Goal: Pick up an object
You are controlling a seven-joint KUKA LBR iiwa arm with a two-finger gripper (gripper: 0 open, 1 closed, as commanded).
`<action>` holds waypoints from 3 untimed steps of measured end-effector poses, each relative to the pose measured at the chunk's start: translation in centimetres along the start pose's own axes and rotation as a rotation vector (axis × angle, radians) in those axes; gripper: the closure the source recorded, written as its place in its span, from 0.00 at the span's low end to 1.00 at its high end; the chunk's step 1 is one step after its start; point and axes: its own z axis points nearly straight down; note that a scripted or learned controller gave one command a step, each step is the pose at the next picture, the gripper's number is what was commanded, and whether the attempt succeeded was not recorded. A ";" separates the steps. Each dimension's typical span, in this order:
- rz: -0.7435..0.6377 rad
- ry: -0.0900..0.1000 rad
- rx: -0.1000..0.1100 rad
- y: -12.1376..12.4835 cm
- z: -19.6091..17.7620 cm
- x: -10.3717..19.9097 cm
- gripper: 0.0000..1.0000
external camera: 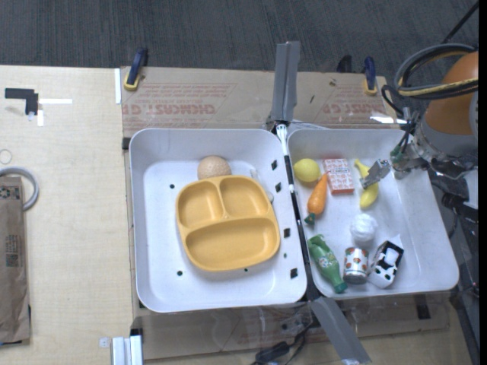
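Observation:
My gripper (pixel 375 175) hangs over the upper right part of the right bin (pixel 426 234), reaching in from the right. It is directly above the top end of a yellow banana (pixel 369 195) and partly hides it. Whether it touches the banana is unclear. Left of it lie a red and white box (pixel 338 176), an orange carrot (pixel 317 195) and a yellow lemon (pixel 307 170). Lower in the same bin sit a white ball (pixel 364 225), a green bottle (pixel 326 261), a small can (pixel 354 265) and a black and white cow toy (pixel 386 263).
The left bin (pixel 152 234) holds a yellow divided plate (pixel 227 222) with a tan ball (pixel 214 166) behind it. A grey divider (pixel 285 90) rises between the bins. Black cables (pixel 426 67) loop above the arm at right.

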 end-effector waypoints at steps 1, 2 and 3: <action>0.000 0.000 0.000 0.0 0.0 0.0 0.00; -0.001 -0.006 -0.002 0.0 -1.0 -0.2 1.00; 0.014 -0.006 0.004 0.0 -11.8 6.9 1.00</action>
